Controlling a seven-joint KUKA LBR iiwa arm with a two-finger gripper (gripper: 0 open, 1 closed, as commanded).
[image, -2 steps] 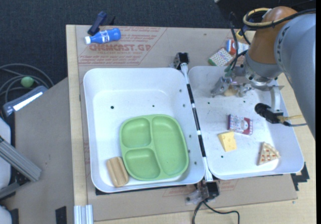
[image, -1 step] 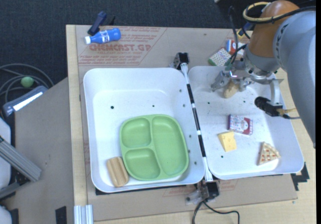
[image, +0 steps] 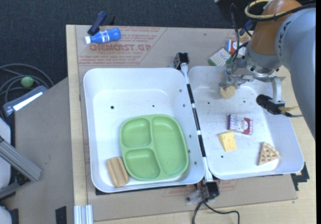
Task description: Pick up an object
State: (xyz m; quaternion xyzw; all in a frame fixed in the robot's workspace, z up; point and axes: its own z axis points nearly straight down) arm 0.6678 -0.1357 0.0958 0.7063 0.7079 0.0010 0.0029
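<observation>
Two shallow white bins sit side by side on a cardboard-topped bench. At twelve o'clock in the right bin (image: 281, 165), the gripper (image: 231, 83) hangs right over a small tan object (image: 227, 91) — whether it is apart or clamped, I cannot tell. Toward six o'clock lie a maroon packet (image: 240, 124), a yellow block (image: 227, 141) and a pizza slice (image: 268, 153). A green divided plate (image: 153, 146) fills the left bin (image: 130, 87).

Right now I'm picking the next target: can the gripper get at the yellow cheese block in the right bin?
Probably yes. The yellow cheese block lies flat and apart from the purple packet and the pizza slice, with nothing above it, and the gripper hangs over the same bin.
</observation>
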